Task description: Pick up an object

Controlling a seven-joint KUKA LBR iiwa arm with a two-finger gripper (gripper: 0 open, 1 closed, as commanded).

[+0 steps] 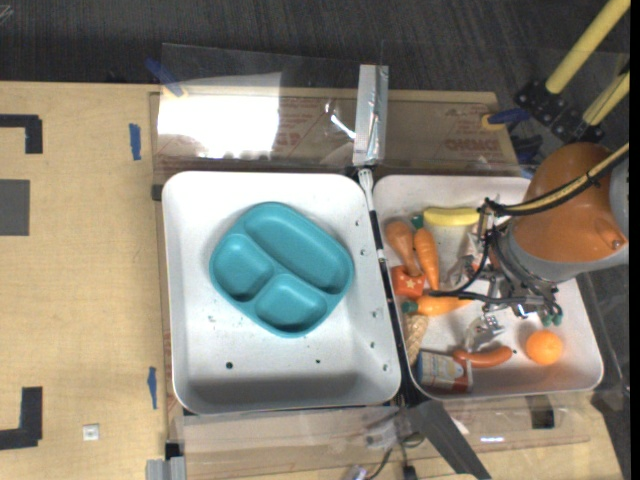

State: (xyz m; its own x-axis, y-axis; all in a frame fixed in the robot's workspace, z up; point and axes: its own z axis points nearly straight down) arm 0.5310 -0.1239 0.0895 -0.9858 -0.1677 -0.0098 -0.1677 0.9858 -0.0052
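The right bin [590, 368] holds a heap of toy food. Two carrots [427, 253] lie near its left wall, with a yellow piece [450, 216] behind them and a red pepper [408, 283] in front. A small orange [544, 348] rests at the front right. A red sausage [482, 356] lies beside a small printed can [442, 368] at the front. My gripper [490, 326] hangs low over the middle of this bin, just above the sausage, below the orange wrist band [570, 218]. Cables hide its tips.
The left bin [190, 368] bears a teal divided plate [282, 266]. A metal divider [370, 118] stands behind the seam between the bins. Yellow rods [595, 33] cross the top right corner. Cardboard [70, 268] covers the bench at left.
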